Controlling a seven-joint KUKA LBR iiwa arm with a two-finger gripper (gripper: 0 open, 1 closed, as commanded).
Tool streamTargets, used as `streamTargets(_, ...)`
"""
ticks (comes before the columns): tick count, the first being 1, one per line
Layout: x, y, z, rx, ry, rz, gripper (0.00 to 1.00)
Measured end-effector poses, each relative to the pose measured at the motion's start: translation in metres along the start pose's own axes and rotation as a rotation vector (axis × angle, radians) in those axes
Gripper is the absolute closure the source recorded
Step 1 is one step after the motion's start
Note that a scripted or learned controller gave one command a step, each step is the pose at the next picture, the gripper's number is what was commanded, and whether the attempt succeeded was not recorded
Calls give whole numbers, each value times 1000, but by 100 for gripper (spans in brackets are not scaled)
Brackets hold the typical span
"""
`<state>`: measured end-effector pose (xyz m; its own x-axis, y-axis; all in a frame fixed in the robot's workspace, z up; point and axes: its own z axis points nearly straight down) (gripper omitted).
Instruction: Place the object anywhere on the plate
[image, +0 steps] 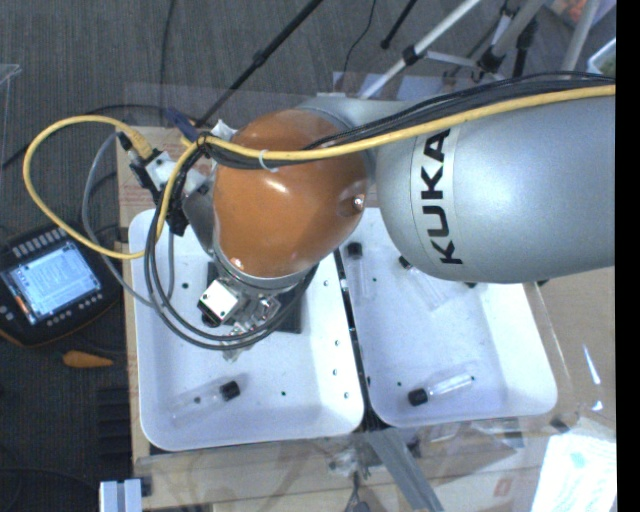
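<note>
My gripper (238, 322) hangs over the middle of the left bin (165, 415), mostly hidden under the orange wrist band (285, 195). A dark flat piece (293, 316) pokes out from under the wrist on its right side; it may be the plate, but most of it is covered. A clear vial with a black cap (210, 396) lies near the left bin's front edge, apart from the gripper. A second clear vial with a black cap (441, 387) lies at the front of the right bin (520, 395).
The grey arm (500, 170) spans the back of the right bin. Yellow and black cables (150, 250) loop over the left bin's left edge. A teach pendant (50, 283) and an orange-handled tool (85, 358) lie off the bench to the left.
</note>
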<state>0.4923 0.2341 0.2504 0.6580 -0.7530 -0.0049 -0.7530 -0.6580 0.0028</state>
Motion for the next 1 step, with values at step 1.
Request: streamTargets(1,6,-6,-5,0,-1,-315,100)
